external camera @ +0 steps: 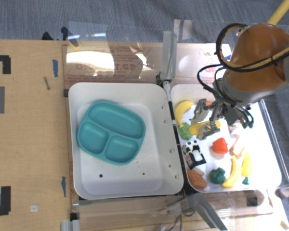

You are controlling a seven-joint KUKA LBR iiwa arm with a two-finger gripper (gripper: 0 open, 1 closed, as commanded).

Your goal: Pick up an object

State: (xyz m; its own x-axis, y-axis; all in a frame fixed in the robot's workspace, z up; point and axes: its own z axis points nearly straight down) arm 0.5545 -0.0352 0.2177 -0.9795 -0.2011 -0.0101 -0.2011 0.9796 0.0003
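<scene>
I see my claw (208, 118) low in the right bin (269, 143), near its left wall, fingers spread over a yellow piece (198, 127), gripping nothing I can make out

legible text: none | clear sheet (111, 64) along far edge of left bin (82, 100): faint reddish print, too blurred to read | far right corner, behind right bin (269, 129): pinkish marks, unreadable | numbers, brands: none

Teal divided plate (111, 132) in left bin (86, 177), end effector (208, 119) low over right bin (272, 172) — toy foods scattered
</scene>
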